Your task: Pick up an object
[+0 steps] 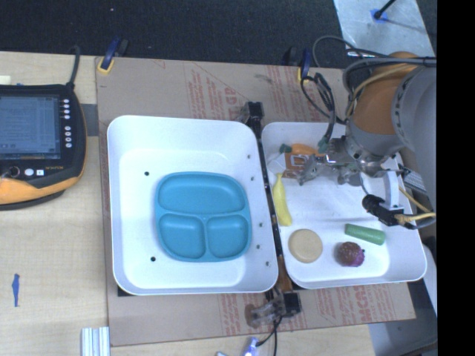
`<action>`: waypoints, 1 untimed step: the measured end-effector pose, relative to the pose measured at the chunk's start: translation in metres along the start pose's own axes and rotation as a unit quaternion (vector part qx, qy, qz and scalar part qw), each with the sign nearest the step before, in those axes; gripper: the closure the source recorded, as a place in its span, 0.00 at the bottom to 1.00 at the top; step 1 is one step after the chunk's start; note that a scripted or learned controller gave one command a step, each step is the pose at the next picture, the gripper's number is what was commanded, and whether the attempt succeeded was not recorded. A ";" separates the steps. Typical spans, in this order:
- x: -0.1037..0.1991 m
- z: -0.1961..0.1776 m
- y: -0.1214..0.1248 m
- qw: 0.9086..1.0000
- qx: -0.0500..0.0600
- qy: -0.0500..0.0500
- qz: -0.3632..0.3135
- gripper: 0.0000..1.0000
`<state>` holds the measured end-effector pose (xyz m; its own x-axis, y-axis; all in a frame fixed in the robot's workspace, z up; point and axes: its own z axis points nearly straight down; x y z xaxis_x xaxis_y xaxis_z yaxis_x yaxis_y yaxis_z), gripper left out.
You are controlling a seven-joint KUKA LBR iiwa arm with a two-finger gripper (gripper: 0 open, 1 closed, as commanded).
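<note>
The right bin (346, 279) holds several small items: a yellow banana-like piece (280, 200) along its left wall, a tan round disc (305, 245), a dark purple lump (349, 254) and a green cylinder (364, 233). A small orange piece (302, 150) lies at the bin's far left corner. My gripper (303, 170) is low in that far left part, just in front of the orange piece and right of the banana's top end. The grey arm with its orange band (378, 110) covers the bin's far right.
The left bin (133, 199) holds a blue divided plate (202, 215). A control pendant with a screen (33, 143) lies on the bench at far left. Cables (326, 65) loop behind the right bin. A black part with yellow wires (382, 210) hangs off the wrist.
</note>
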<state>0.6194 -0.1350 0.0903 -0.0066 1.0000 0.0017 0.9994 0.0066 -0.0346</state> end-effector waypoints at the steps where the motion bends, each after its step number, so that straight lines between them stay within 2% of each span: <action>1: 0.005 0.000 0.007 1.000 0.007 -0.003 0.003 0.00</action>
<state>0.6262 -0.1295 0.0898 -0.0012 1.0000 -0.0047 0.9989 0.0010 -0.0479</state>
